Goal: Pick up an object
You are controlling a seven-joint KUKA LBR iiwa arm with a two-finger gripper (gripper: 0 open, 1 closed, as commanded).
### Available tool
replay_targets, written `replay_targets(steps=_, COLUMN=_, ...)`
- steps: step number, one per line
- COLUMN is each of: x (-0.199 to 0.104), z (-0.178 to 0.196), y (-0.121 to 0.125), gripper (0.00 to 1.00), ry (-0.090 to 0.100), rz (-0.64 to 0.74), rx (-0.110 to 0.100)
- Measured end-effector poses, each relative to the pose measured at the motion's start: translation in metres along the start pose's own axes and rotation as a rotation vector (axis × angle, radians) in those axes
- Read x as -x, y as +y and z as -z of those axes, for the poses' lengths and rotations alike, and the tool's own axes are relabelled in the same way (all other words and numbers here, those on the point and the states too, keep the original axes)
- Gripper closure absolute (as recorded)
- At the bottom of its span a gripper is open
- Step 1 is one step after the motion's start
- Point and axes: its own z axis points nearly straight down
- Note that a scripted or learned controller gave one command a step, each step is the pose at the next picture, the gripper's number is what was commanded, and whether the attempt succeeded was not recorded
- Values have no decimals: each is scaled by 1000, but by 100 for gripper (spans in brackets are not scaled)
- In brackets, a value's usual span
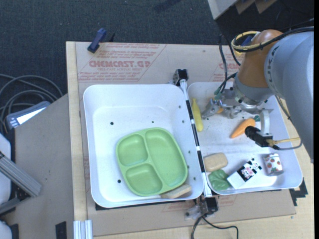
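Observation:
The right bin [286,133] holds several small objects. A yellow banana-shaped piece [197,116] lies along its left wall and an orange carrot [240,128] sits near the middle. Toward the front are a tan bread-like piece [215,161], a green leafy piece [219,179], a black-and-white toy [247,171] and a small spotted cube [272,164]. My gripper [218,106] hangs low over the bin's back left part, just right of the yellow piece and behind the carrot. The wrist hides how it stands, and I see nothing held.
The left bin [99,103] holds a green divided plate [151,161], with a tan piece [175,192] tucked under its front edge. A blue object [96,40] lies on the bench at the back left. The arm's grey body covers the right bin's back right.

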Motion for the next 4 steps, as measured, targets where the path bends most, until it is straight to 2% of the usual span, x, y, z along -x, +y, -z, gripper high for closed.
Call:
replay_targets(steps=1, x=0, z=-3, y=28, gripper=0, ry=6, rz=-11, rx=-49)
replay_targets(steps=2, x=7, z=-6, y=29, gripper=0, ry=9, rz=-10, rx=-46)
replay_targets(steps=3, x=2, z=0, y=38, gripper=0, ry=1, rz=0, rx=-4)
replay_targets(steps=4, x=2, z=12, y=39, gripper=100, ry=0, rz=1, rx=-1)
